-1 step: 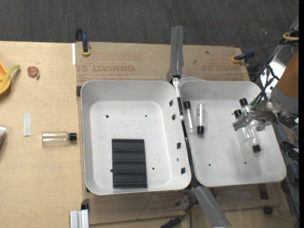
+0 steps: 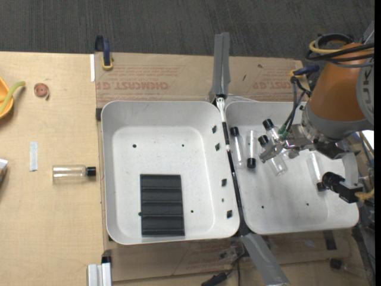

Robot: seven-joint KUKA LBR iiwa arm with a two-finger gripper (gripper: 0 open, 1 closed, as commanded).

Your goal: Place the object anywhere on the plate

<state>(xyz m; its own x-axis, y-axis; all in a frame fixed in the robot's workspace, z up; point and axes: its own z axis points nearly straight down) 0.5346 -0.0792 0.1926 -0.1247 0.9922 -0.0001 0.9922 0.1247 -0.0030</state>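
End effector [image 2: 275, 151] grip state unclear, over right bin [image 2: 333, 219]; black plate [image 2: 161, 205] in left bin [image 2: 119, 159]

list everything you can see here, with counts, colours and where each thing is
white bins: 2, white, side by side on the bench
ridged plate: 1, black, lower middle of the left bin
clear vials: several, black caps, upper part of the right bin; exact count hard to tell
loose vial: 1, clear with black cap, on the bench left of the bins
small disc: 1, reddish, bench at far left
clamp: 1, blue and yellow, at the bench's back edge
arm: 1, grey with orange band, over the right bin
gripper: 1, low among the vials
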